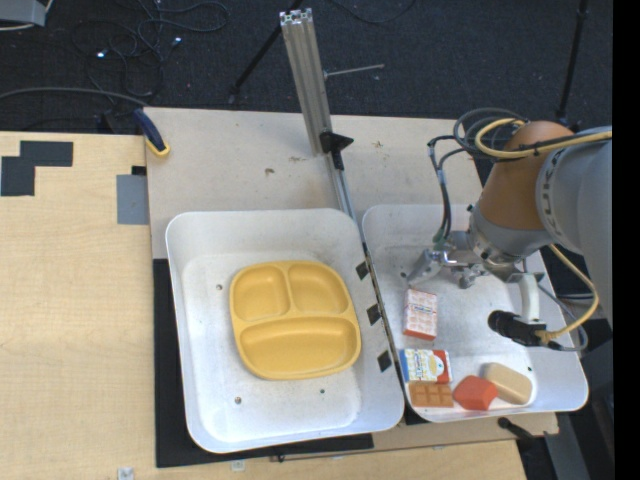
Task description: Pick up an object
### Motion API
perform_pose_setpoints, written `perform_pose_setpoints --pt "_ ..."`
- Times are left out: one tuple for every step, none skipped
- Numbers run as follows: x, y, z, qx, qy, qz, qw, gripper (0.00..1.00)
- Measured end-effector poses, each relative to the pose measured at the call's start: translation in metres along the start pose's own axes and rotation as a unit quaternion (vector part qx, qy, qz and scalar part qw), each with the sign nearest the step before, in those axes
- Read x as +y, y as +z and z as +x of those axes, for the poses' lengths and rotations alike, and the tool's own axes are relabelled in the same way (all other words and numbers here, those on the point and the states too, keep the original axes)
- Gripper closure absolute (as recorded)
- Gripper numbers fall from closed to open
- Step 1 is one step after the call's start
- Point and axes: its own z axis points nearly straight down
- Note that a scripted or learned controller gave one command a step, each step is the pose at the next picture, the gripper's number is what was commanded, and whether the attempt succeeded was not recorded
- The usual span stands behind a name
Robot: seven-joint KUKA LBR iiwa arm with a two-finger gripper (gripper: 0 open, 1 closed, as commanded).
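Here we are hovering our gripper (440, 261) over the right bin (560, 393); its grip is unreadable. Items are crowding the bin's six o'clock rim.

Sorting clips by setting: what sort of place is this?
Most likely a robotics lab: a grey arm over two white bins, toy food in one, loose cables on dark floor behind.

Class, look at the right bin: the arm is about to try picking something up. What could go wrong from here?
1. The orange block, tan block, waffle-like piece and small carton crowd one corner of the right bin, so a grasp there may nudge or catch a neighbour.
2. The red-and-white packet lies flat, so the gripper may slide off it.
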Motion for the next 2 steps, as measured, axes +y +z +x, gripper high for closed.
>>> perform_pose_setpoints --pt "0.001 -0.012 0.0 0.001 0.001 -0.002 1.0 1.0" --pt "0.001 -0.055 0.0 0.0 -0.001 0.0 1.0 1.0"
